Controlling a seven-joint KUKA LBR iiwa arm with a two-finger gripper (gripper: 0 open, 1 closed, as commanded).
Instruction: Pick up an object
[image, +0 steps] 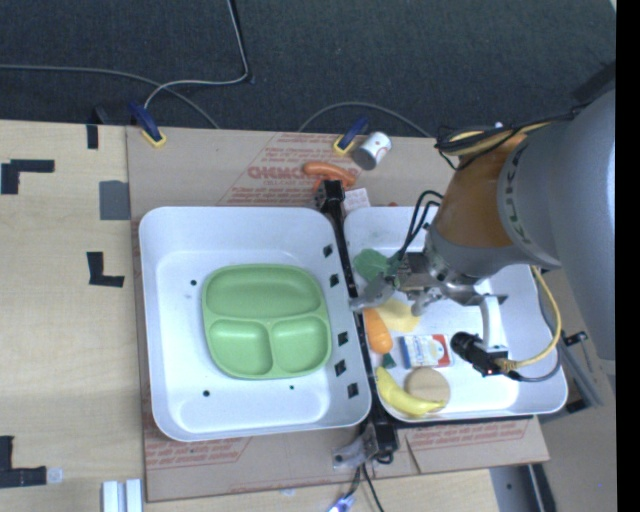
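Observation:
My gripper (400, 290) is down in the right bin (520, 395), at its left side, over a cluster of small objects. A green object (371, 264) lies just left of the gripper by the bin's left wall. An orange carrot-like piece (377, 331) and a pale yellow object (402, 316) sit directly below the gripper. Further toward the front lie a small red, white and blue packet (423, 350), a tan round object (427, 383) and a yellow banana (402, 400). The wrist hides the fingertips.
The left bin (165, 240) holds a green divided plate (267, 319). A black clip strip (345, 290) runs between the two bins. A black cable with a connector (478, 355) hangs off the wrist over the right bin. An orange tool (330, 171) and a silver cylinder (371, 150) lie behind the bins.

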